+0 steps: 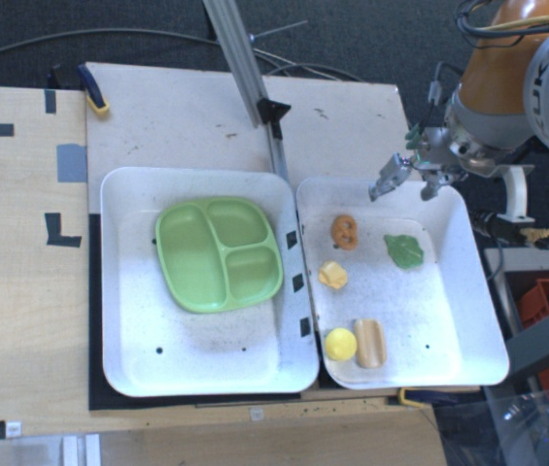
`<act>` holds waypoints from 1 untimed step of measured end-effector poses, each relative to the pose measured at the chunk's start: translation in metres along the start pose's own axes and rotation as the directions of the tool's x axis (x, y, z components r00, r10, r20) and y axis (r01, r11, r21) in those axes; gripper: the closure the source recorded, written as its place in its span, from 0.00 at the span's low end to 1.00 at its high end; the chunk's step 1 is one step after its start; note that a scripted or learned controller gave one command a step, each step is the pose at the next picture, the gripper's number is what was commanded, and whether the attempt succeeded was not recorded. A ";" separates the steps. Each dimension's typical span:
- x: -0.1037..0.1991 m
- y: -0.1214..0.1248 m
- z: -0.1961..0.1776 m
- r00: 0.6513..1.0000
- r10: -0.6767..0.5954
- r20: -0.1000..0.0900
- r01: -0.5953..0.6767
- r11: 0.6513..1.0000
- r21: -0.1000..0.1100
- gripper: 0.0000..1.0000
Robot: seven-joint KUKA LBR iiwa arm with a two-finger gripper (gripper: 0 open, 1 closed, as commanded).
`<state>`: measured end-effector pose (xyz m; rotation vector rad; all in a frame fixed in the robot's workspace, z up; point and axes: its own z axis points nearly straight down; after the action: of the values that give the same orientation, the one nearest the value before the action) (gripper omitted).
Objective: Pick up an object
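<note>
Objects for picking lie scattered in the right bin point(468, 260), and my gripper point(407, 183) hangs over that bin's far edge with its two fingers spread apart and nothing between them. One fingertip point(379, 191) points down toward the bin's far left part, the other point(428, 190) sits nearer the far right corner.

Closest below me is a green leafy piece point(405, 250), lying flat on the bin floor near the right wall. Just to its left, apart from it, sits a small orange-brown pretzel-like piece point(344, 231). Further toward the near side lies a pale yellow chunk point(332, 276), close to the bin's left wall. At the near edge a round yellow ball point(340, 344) touches a tan bun-shaped piece point(369, 344), the two side by side. The floor between the green piece and the near pair is bare.

Beyond these, the left bin point(123, 289) holds a green divided tray point(220, 253), lying flat and slightly turned. A slanting metal pole point(240, 51) crosses the bench behind the bins, ending at a black clamp point(273, 112) near where the two bins meet. A blue-and-yellow clamp point(93, 90) rests at the bench's far left corner.
</note>
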<state>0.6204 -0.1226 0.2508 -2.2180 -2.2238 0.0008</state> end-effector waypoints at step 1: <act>0.000 0.000 0.000 1.000 0.000 0.000 0.000 1.000 0.000 0.00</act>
<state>0.6204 -0.1225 0.2508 -2.2176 -2.2241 0.0006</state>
